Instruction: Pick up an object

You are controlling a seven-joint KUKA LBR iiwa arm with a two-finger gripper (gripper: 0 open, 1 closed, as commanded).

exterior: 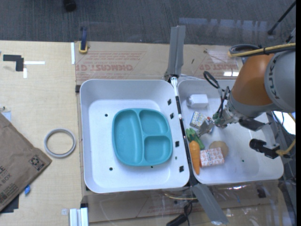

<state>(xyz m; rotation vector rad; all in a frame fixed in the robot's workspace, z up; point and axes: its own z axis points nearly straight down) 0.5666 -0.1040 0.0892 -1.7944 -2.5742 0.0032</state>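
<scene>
The right bin holds several small items. A white block lies near its back. A small printed packet sits below it. An orange carrot with a green top lies along the left wall. Beside the carrot is a red and white box, touching a tan round piece. My gripper reaches down from the right, low in this bin. It is just right of the packet and above the carrot's green top. Nothing visibly hangs from it.
The left bin bears a teal divided plate. A grey tape ring and a cardboard box lie on the bench at the left. The arm's orange band overhangs the right bin's back corner.
</scene>
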